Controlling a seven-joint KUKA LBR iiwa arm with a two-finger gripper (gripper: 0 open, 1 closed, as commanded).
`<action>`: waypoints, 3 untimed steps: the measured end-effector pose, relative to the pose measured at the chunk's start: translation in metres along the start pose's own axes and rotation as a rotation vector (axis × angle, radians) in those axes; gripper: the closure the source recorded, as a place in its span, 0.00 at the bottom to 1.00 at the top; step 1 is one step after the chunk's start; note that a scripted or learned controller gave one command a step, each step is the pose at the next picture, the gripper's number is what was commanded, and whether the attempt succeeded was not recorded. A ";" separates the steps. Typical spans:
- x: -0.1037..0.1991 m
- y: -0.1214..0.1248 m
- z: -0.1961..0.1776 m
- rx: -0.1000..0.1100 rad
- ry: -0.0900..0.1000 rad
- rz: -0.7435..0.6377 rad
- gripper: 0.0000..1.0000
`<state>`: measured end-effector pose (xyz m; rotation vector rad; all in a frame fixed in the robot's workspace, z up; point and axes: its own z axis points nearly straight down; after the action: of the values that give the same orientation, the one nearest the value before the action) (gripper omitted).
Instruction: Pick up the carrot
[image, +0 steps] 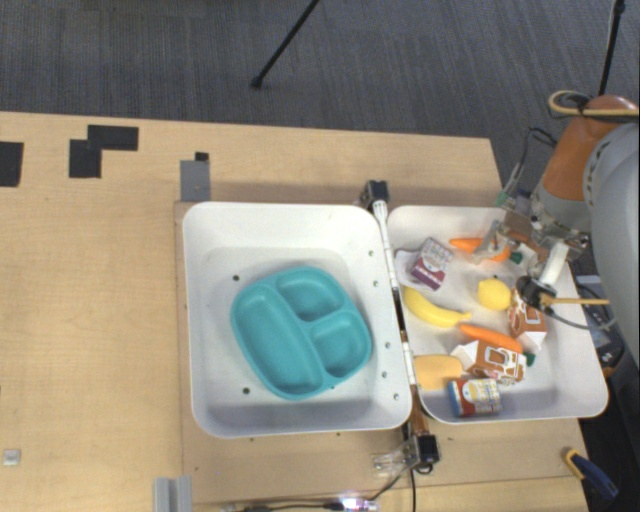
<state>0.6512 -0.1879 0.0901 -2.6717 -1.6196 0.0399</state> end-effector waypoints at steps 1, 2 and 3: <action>0.046 -0.023 0.007 -0.017 0.013 0.244 0.00; 0.047 -0.021 -0.005 -0.025 0.014 0.239 1.00; 0.047 -0.021 -0.004 -0.025 0.014 0.238 0.00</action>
<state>0.6543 -0.1368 0.0945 -2.8606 -1.2983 0.0040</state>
